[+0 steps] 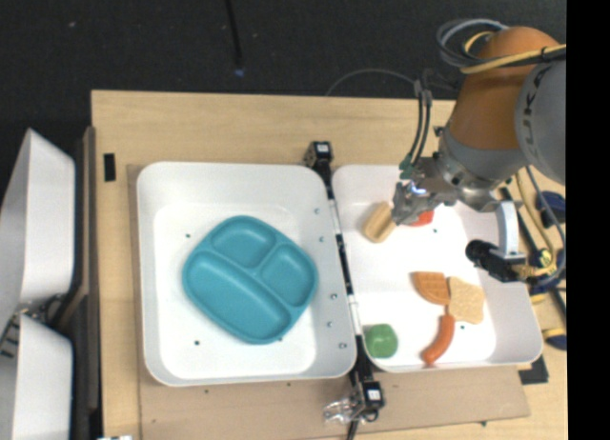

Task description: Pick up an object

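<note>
I see gripper (412, 202) low in right bin (381, 186), over a red object (420, 218), beside tan piece (378, 223); grip state unclear.

One fixed overhead camera looks slantwise down on both bins (152, 276).

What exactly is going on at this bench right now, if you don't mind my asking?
The grey-and-orange arm reaches into the right bin, its tool low over a red item beside a tan bread-like piece. Nothing is visibly gripped. A green block, toast slices and a sausage lie nearer the front. The left bin holds a blue divided plate.
</note>
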Available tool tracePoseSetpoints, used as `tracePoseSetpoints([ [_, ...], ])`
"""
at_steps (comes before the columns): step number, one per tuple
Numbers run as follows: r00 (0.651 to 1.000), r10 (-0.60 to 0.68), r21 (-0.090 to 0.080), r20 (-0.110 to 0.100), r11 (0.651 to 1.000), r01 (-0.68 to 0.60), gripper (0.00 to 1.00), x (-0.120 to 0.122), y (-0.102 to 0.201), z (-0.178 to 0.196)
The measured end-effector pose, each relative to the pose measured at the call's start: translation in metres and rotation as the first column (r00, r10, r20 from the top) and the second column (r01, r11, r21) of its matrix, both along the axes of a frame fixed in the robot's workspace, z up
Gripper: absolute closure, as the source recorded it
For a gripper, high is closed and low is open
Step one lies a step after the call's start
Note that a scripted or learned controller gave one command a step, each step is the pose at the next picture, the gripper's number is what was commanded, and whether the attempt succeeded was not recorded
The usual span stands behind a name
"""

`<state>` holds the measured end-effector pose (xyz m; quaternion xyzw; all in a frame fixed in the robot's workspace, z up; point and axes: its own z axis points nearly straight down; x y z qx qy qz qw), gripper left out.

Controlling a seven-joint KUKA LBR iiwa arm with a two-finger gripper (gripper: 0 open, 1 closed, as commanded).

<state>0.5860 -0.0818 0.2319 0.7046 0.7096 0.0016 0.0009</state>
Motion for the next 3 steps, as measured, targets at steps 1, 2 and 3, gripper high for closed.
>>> tracePoseSetpoints([
  [1,1.000,0.000,0.000,0.000,1.000,0.000,1.00,0.024,0.052,0.010],
  [2,1.000,0.001,0.001,0.000,1.000,-0.001,1.00,0.037,0.108,0.020],
  [3,1.000,0.000,-0.001,-0.002,1.000,0.000,1.00,0.054,0.157,0.006],
])
